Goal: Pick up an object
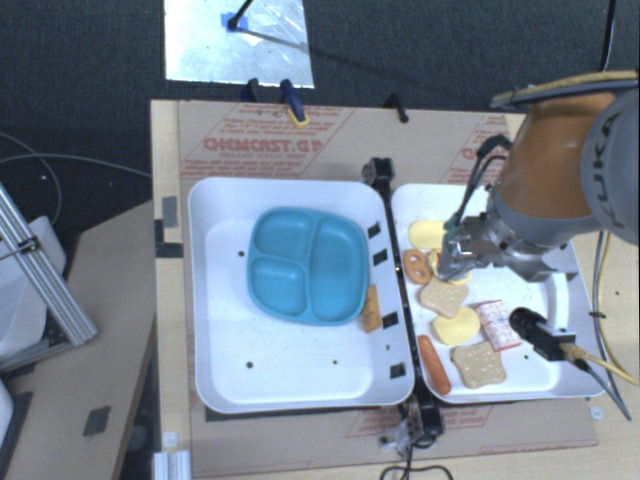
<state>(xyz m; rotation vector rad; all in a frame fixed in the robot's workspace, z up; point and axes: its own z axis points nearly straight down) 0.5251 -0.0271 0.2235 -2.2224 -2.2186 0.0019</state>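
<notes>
Right bin (500, 394), front to back:
- toy sausage (433, 363) at the front wall, nearer the camera than the claw (458, 260) and slightly to its view-left.
- front toast slice (479, 365) just beside the sausage, on the arm side, well in front of the claw.
- yellow disc (455, 326) one step further back, its front edge touching or overlapping that slice.
- red-and-white packet (497, 325) next to the disc, in front of the claw and off to its arm side.
- second toast slice (443, 296) directly in front of the claw tip, lying flat. This is the pick candidate closest to the claw. Can't tell whether they touch.
- pretzel (416, 265) level with the claw, just to its view-left, near the divider.
- pale yellow piece (426, 234) just behind the pretzel, beyond the claw and view-left of it.

Claw is low over the middle of the right bin. Open or closed: can't tell from this angle. Nothing visibly gripped.

Left bin (230, 373), well apart from the claw on its view-left:
- small orange-brown piece (371, 308) by the divider.
- blue divided plate (305, 266) in the middle.

Beyond the bins: printed cardboard (250, 138) under both, then a foil sheet (235, 28) at the far end.
</notes>
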